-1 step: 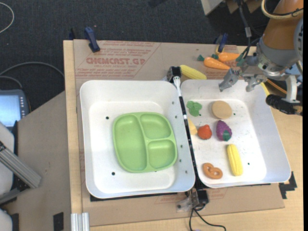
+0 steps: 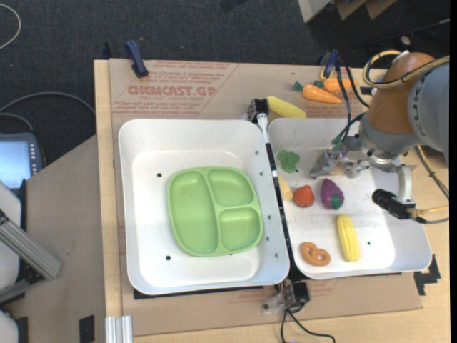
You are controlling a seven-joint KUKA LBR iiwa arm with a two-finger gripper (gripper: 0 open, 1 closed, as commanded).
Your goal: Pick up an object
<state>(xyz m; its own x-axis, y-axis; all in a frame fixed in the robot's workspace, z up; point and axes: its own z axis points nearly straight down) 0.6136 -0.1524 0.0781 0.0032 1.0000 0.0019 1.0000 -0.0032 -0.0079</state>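
Observation:
The right bin (image 2: pixel 407 252) holds several toy foods. A purple eggplant (image 2: pixel 330 193) lies beside a red tomato (image 2: pixel 304 196). A green leafy piece (image 2: pixel 288 160) sits near the bin's left wall, with a pale yellow piece (image 2: pixel 285 189) just below it. A yellow corn cob (image 2: pixel 348 237) and a brown pretzel (image 2: pixel 314 254) lie toward the front. My gripper (image 2: pixel 333 165) hangs low over the bin's back half, just above the eggplant and to the right of the green piece. Nothing is seen held in it.
The left bin (image 2: pixel 136 191) holds a green divided plate (image 2: pixel 214 210). Behind the right bin, on the cardboard, lie a yellow cob (image 2: pixel 285 108) and an orange carrot (image 2: pixel 321 92). A black cable connector (image 2: pixel 389 203) hangs over the right bin's right side.

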